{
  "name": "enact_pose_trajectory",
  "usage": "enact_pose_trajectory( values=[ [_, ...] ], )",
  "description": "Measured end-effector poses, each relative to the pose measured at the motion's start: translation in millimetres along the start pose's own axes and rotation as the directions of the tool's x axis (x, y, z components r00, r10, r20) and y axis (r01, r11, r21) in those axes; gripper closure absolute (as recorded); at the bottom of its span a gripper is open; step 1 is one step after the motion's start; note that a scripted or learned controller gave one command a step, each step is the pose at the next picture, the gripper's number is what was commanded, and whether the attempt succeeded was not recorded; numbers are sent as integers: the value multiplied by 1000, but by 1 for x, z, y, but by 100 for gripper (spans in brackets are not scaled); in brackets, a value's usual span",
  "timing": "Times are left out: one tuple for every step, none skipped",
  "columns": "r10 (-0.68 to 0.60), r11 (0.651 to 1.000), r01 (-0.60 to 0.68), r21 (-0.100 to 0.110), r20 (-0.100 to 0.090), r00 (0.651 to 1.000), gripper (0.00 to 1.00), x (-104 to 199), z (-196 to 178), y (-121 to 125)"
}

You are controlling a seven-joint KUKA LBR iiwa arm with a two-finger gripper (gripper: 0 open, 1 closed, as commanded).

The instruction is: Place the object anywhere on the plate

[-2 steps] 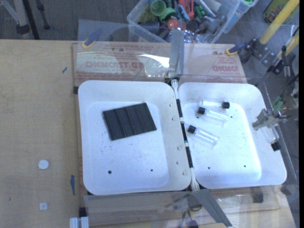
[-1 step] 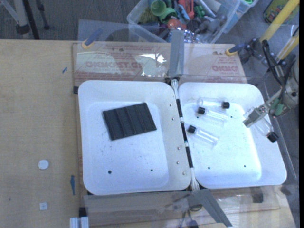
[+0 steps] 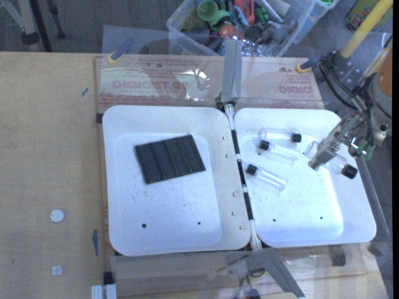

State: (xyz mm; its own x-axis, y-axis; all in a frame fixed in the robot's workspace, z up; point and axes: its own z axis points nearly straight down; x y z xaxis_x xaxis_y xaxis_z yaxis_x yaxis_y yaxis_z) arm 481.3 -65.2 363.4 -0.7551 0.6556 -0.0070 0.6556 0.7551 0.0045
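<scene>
**Over the right bin, gripper among clear vials**

Over the right bin (image 3: pixel 349 226), the gripper (image 3: pixel 319 157) hangs low; whether it grips anything I cannot tell. Clear vials (image 3: pixel 272 178) with black caps lie scattered, their glass faint against the white. One vial (image 3: pixel 346 170) sits partly hidden behind it. A dark ridged plate (image 3: pixel 169 158) lies in the left bin (image 3: pixel 124 223).

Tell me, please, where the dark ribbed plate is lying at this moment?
The plate lies flat in the left bin, toward its upper middle, well apart from the clear vials in the right bin.
</scene>
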Motion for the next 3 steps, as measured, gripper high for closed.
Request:
enact_pose_trajectory(
  values=[
    [-241, 971, 241, 0, -1, 971, 100, 15, -31, 17],
    [-437, 899, 437, -1, 0, 899, 100, 26, -53, 30],
    [-655, 756, 655, -1, 1, 756, 100, 21, -73, 24]
  ],
)
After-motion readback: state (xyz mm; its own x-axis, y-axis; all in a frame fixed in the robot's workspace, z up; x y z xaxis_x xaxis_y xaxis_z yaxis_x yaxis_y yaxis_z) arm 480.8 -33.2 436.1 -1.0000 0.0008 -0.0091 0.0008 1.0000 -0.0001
